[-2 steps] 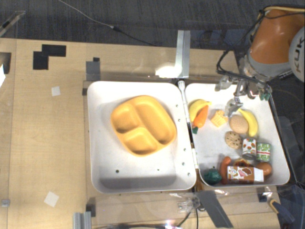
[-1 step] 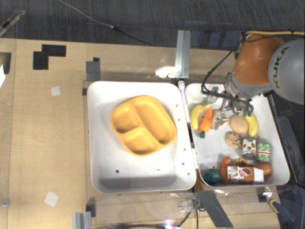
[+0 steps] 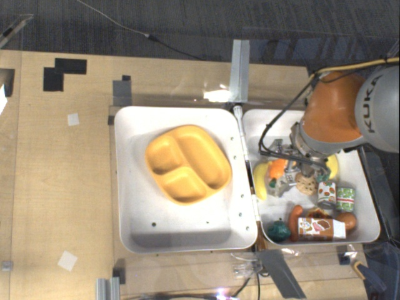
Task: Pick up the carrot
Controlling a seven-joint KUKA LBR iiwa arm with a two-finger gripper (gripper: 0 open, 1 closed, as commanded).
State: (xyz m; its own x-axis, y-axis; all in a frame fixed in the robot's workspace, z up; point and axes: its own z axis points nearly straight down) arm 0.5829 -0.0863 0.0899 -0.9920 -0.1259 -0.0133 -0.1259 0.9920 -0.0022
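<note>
The carrot is a small orange piece with a green end, lying in the upper left part of the right bin. My gripper hangs below the orange wrist band, directly beside the carrot's right side and low over the bin's contents. The wrist and cables hide part of the carrot. I cannot make out whether anything is held.
A yellow fruit lies left of the carrot against the bin wall. Cans, a red-brown packet, a dark green item and a cookie crowd the right bin. The left bin holds a yellow divided plate.
</note>
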